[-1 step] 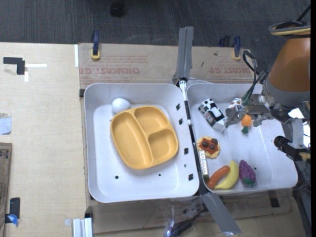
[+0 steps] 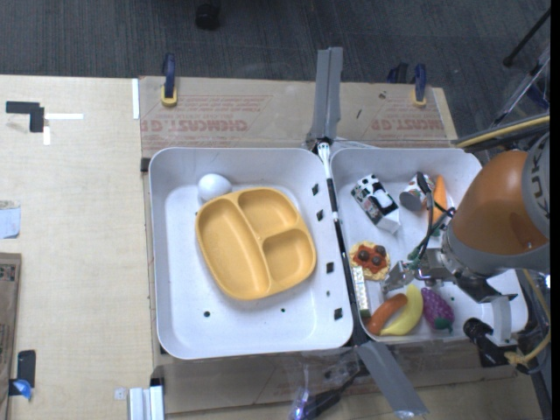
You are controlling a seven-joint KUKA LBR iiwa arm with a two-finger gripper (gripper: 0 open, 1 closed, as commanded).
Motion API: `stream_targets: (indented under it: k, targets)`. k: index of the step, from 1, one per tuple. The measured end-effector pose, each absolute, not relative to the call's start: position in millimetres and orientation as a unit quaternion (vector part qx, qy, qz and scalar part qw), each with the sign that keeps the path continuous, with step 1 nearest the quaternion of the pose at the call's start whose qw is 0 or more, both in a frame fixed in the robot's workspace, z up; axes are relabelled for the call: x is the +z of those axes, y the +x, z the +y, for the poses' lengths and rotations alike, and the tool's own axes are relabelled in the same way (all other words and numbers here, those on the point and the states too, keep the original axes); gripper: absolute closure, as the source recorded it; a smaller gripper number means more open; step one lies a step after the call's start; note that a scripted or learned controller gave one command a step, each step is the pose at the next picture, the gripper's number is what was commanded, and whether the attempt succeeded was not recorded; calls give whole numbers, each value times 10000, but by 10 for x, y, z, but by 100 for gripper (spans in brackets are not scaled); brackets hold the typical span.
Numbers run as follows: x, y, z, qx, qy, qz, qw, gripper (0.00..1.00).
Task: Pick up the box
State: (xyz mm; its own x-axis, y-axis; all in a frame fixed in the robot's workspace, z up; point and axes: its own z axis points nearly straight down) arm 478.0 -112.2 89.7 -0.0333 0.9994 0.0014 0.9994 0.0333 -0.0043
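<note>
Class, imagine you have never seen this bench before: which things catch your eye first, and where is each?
The big yellow three-compartment plastic tray lies in the left white bin, with a small white ball beside its upper-left corner. The grey arm's orange band looms over the right white bin, above a clutter of toy food and a black-and-white cow-patterned box.

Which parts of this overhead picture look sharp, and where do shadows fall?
Camera view: even, soft light; the yellow divided plate is sharp and casts a faint shadow on the left bin; the arm darkens the right bin, blurring the small toys there.
</note>
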Motion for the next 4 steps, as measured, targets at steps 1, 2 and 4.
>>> stream_targets:
  k: [1,2,4]
  targets:
    - [1899,5251,-844,14,-7071,-7071,9,0]
    - [983,4939,-1484,15,-7179,-6962,21,0]
    - [896,4797,-1274,11,-7161,-6980,20,0]
